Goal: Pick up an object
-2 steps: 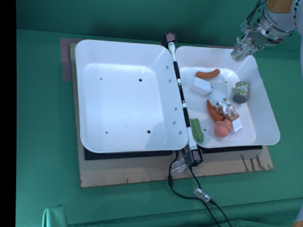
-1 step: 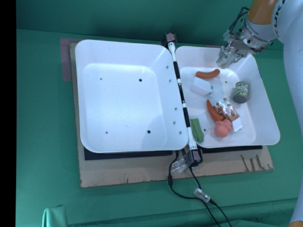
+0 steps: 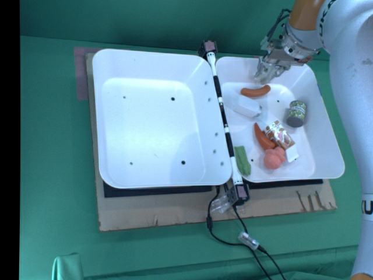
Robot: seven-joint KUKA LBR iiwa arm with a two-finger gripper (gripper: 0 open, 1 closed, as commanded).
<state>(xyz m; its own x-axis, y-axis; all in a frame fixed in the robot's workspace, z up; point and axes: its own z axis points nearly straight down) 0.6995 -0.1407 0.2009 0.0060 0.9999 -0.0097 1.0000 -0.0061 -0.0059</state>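
The arm [image 3: 344, 51] reaches in from the right, its orange band high at the far right corner of the view, and the gripper [image 3: 267, 72] hangs over the far part of the right bin [image 3: 326, 150]. Its fingertips point down toward the bin floor, and whether they are spread or pressed together cannot be told at this size. Nothing is seen between them.

The nearest object to the gripper is a sausage [image 3: 255, 90], reddish orange, lying crosswise just on the near side of the fingertips; contact between the two cannot be judged. On the near side of the sausage and slightly to the left lies a white pouch [image 3: 246, 105], close to the divider between the bins. To the right stands a small can [image 3: 296, 114] with a green label, tilted a little, apart from the rest.

Nearer still, a cluster sits in the middle of the right bin: a red chili pepper [image 3: 262, 137] lying at a slant, a printed carton [image 3: 281, 137] touching it on its right, and a pinkish ball [image 3: 274, 158] at the near end of both. A green pod [image 3: 242, 160] lies by the bin's left wall, near the near corner.

The left bin [image 3: 105, 98] sits beside it on a cardboard sheet [image 3: 157, 214] over a green bench [image 3: 52, 156]. Black cables [image 3: 233, 226] trail from the divider toward the near edge.
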